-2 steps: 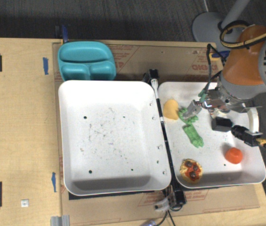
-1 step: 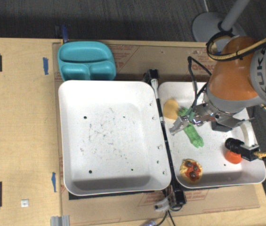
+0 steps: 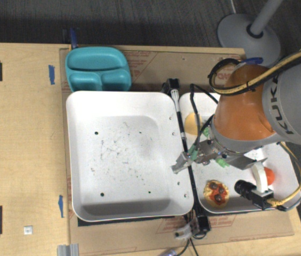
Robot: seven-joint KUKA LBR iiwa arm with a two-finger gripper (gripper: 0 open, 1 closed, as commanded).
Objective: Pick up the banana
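A yellow rounded piece (image 3: 192, 122), which may be the banana, shows at the back left of the right bin (image 3: 287, 159). The arm's orange band covers most of it. My gripper (image 3: 188, 160) hangs low over the rim between the two bins, in front of the yellow piece and a little apart from it. I see nothing held in it.
The left white bin (image 3: 86, 196) lies to the gripper's left. In the right bin, a small pizza-like toy (image 3: 216, 192) sits at the front, and a white and orange thing (image 3: 263, 175) lies further right. A teal divided tray (image 3: 98, 68) stands behind the left bin.
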